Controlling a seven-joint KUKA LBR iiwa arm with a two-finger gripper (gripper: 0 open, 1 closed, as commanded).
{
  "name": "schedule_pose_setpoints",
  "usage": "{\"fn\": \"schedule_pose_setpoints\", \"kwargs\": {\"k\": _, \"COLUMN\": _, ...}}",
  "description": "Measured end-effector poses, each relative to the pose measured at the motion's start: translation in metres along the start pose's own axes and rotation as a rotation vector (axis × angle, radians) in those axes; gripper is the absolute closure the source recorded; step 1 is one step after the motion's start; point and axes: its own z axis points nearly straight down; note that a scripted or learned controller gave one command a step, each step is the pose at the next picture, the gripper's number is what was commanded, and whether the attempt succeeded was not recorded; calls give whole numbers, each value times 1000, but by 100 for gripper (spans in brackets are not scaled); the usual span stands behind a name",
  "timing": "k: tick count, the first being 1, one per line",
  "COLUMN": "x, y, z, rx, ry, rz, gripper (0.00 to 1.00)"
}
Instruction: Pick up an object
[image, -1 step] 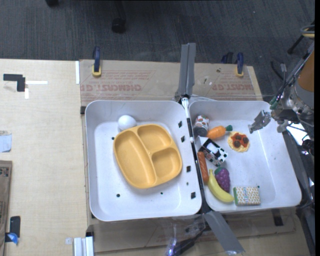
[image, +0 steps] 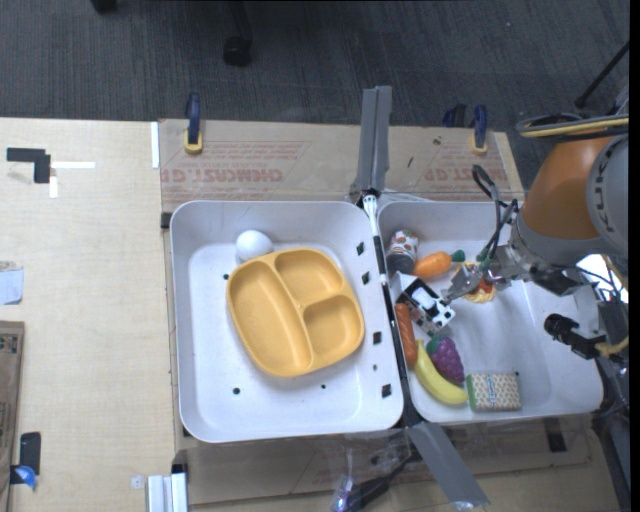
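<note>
My gripper (image: 462, 285) hangs low over the upper middle of the right bin (image: 535, 345), coming in from the right. Its tip is beside a small yellow and red toy (image: 484, 291) and just right of an orange carrot (image: 433, 265). A black and white block (image: 426, 304) lies just below and left of the tip. Nothing can be made out in its grip. Along the bin's left side lie a small can (image: 402, 250), a long orange-red piece (image: 404, 334), purple grapes (image: 447, 357) and a banana (image: 437, 379). A speckled sponge (image: 494, 391) rests near the front.
The left bin (image: 182, 300) holds a yellow divided plate (image: 295, 310) and a white ball (image: 252, 243). A grey divider bar (image: 375, 140) runs between the bins at the back. Bare white floor shows in the right bin's right half.
</note>
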Motion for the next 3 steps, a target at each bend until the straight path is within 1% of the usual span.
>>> {"fn": "schedule_pose_setpoints", "kwargs": {"k": 1, "x": -7, "y": 39, "z": -20, "rx": 5, "ry": 1, "rz": 259, "gripper": 0}}
{"fn": "schedule_pose_setpoints", "kwargs": {"k": 2, "x": -29, "y": 37, "z": -12, "rx": 6, "ry": 1, "rz": 240, "gripper": 0}}
{"fn": "schedule_pose_setpoints", "kwargs": {"k": 3, "x": 28, "y": 60, "z": 2, "rx": 3, "ry": 1, "rz": 25, "gripper": 0}}
